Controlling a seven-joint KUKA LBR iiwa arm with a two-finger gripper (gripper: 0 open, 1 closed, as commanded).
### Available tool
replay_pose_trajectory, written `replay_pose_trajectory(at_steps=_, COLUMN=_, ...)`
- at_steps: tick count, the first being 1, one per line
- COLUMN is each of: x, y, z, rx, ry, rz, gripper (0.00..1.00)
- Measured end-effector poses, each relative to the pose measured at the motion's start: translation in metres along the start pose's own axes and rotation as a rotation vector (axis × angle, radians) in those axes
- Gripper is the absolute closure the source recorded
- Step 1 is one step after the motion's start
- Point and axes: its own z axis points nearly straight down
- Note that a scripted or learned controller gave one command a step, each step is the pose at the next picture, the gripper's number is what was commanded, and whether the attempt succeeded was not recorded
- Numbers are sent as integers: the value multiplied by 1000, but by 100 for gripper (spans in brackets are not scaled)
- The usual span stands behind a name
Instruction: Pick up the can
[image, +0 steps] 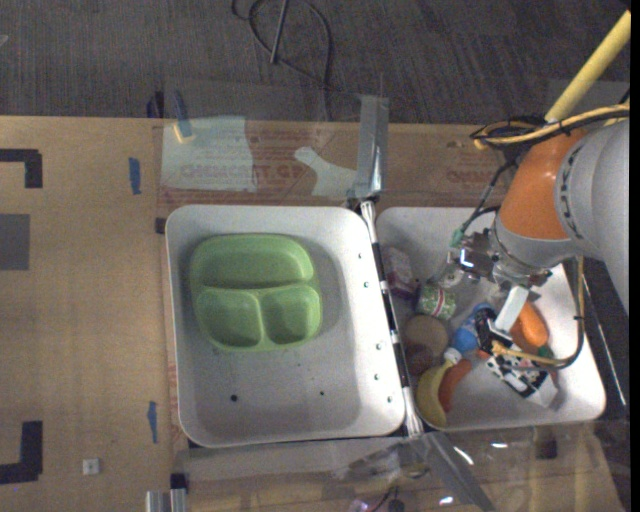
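Note:
The can, small with a green and white label, lies on its side in the right bin, close to that bin's left wall. My gripper hangs just above and to the right of the can, at the end of the grey arm with the orange band. The wrist hides the gripper's tip, and I see nothing held in it.
Around the can lie a brown round object, a yellow banana-shaped piece, an orange carrot-like toy, a blue-capped item and a black-and-white item. A green divided plate sits in the left bin.

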Motion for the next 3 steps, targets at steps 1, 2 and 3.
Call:
replay_pose_trajectory(at_steps=1, x=-2, y=2, z=-12, rx=-5, ry=1, rz=5, gripper=100)
replay_pose_trajectory(at_steps=2, x=56, y=-3, z=-164, rx=3, ry=-1, rz=78, gripper=100)
replay_pose_trajectory(at_steps=3, x=-32, y=27, z=-180, rx=-2, ry=-2, rz=-199, gripper=100)
